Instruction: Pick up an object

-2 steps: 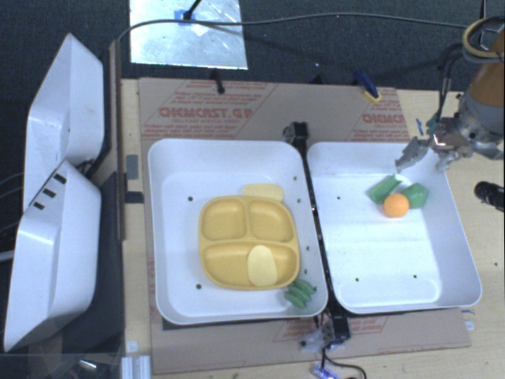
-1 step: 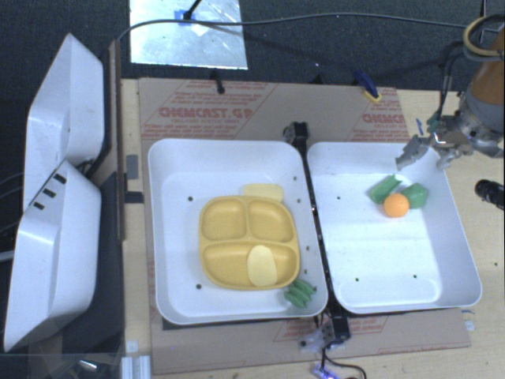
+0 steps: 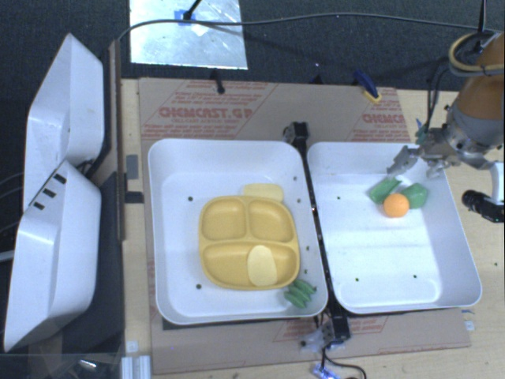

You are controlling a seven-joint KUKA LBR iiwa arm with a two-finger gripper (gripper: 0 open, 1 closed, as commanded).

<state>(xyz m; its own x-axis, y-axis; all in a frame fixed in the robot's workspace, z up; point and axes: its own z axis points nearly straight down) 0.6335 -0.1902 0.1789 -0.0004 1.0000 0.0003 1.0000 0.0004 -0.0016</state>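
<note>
In the right bin (image 3: pixel 379 287), near its far right side, lie an orange ball (image 3: pixel 396 204) and two green pieces (image 3: pixel 384 189) (image 3: pixel 416 194) close together. My gripper (image 3: pixel 418 164) hovers just behind them, over the bin's far edge. Its fingers (image 3: pixel 401 161) are spread open and nothing sits between them. The left bin (image 3: pixel 177 212) bears a yellow divided tray (image 3: pixel 237 223) with a pale yellow oval (image 3: pixel 262 264) in one compartment. A pale yellow block (image 3: pixel 263 190) lies behind the tray and a green ribbed piece (image 3: pixel 300 293) lies at its front right corner.
The grey arm with its orange band (image 3: pixel 477 93) comes in from the upper right. Cables (image 3: pixel 355 22) run across the dark floor behind the bench. A white housing (image 3: pixel 55 188) stands at the left. The bins meet along a black divider (image 3: pixel 316 219).
</note>
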